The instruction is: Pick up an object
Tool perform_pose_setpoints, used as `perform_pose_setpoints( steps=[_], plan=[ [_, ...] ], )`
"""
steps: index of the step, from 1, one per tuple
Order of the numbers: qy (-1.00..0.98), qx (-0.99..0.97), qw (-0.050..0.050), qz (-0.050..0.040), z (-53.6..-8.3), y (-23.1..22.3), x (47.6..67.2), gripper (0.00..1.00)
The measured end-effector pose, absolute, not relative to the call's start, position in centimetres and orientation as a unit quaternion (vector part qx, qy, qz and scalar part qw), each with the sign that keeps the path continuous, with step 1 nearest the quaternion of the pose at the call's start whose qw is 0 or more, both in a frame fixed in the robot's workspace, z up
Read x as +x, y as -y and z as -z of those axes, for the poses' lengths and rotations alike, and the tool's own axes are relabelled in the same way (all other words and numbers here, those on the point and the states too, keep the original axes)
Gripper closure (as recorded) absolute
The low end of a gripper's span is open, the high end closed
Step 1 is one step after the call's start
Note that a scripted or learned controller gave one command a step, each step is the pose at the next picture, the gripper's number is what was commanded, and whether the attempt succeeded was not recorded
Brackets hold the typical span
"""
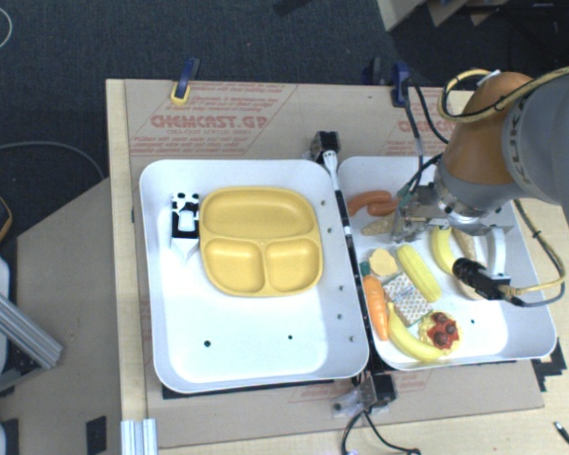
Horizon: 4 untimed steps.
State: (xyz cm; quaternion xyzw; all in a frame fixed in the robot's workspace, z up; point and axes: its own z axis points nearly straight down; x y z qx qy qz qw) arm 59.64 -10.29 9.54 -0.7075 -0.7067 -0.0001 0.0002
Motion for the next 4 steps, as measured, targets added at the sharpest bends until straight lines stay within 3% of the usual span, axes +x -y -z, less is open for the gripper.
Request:
perform_pose_setpoints(
  steps=[1,3,4],
  plan=[
    [0.707,-0.708,-0.002,0.0011,-14.1,10.9,59.3,1.0],
    [0.708,-0.707,-0.003,0.0017,-22.7,10.1,60.3,1.0],
    [0.709,-0.705,-0.001,0.0014,-21.7,4.6,62.0,1.0]
  ],
)
